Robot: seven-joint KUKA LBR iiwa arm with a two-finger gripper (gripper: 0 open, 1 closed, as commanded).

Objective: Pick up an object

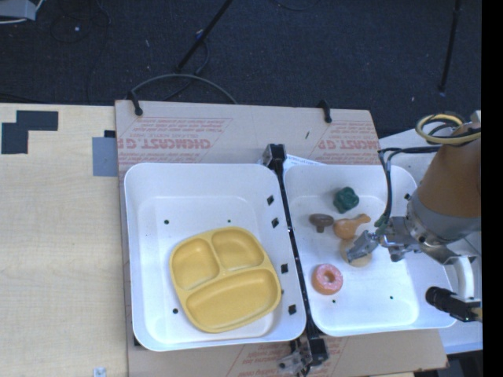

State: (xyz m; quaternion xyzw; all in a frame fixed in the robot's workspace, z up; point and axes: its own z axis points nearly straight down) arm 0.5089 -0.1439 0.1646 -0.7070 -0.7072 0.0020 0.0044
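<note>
My gripper (362, 249) hangs low in the right bin (393, 309), reaching in from the right. Directly under its tip lies a small tan object (361, 261), partly covered by it; whether they touch is unclear. An orange drumstick-shaped toy (350, 226) lies just above the gripper, with a brown mushroom-like piece (320, 221) to its left. A dark green object (345, 199) sits farther back. A pink ring doughnut (327, 278) rests in front and to the left of the gripper.
The left bin (149, 210) holds a yellow divided plate (225, 277). A black divider (289, 242) runs between the bins. The arm's grey body and orange band (454, 183) stand over the right bin's right edge. Cables loop at the right.
</note>
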